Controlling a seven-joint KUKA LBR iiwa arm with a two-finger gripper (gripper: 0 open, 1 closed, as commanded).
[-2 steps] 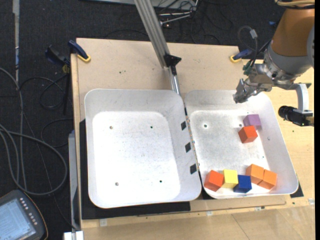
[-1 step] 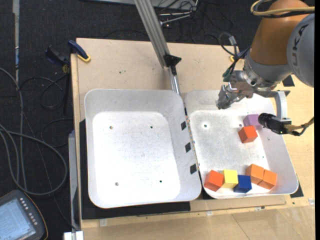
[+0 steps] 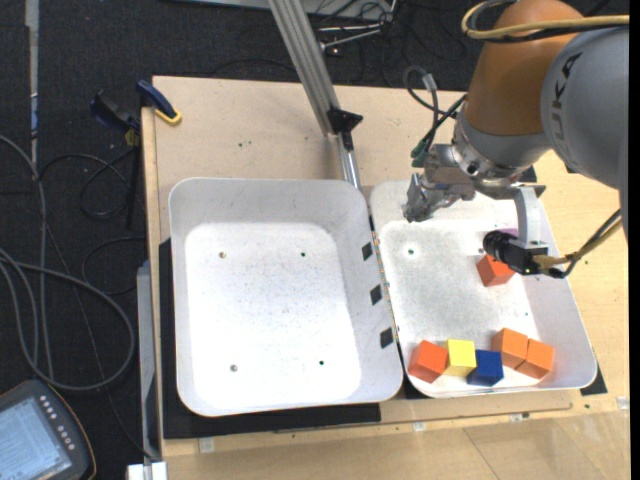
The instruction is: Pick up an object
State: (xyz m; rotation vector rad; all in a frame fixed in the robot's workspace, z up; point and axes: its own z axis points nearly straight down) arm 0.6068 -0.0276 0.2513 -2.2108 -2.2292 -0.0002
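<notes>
Jaws, state indiscernible, hover above right bin; below-right of them, red block: seemingly light, rigid; grip its opposite flat faces.

Only legible text: partial letters "KU" of maker's name on grey arm casing, upper right. Nothing else readable.

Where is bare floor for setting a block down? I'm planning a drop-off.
The left bin has open floor wall to wall. The right bin is bare mid-floor, left of the lone orange block; its near edge is crowded with blocks.
</notes>
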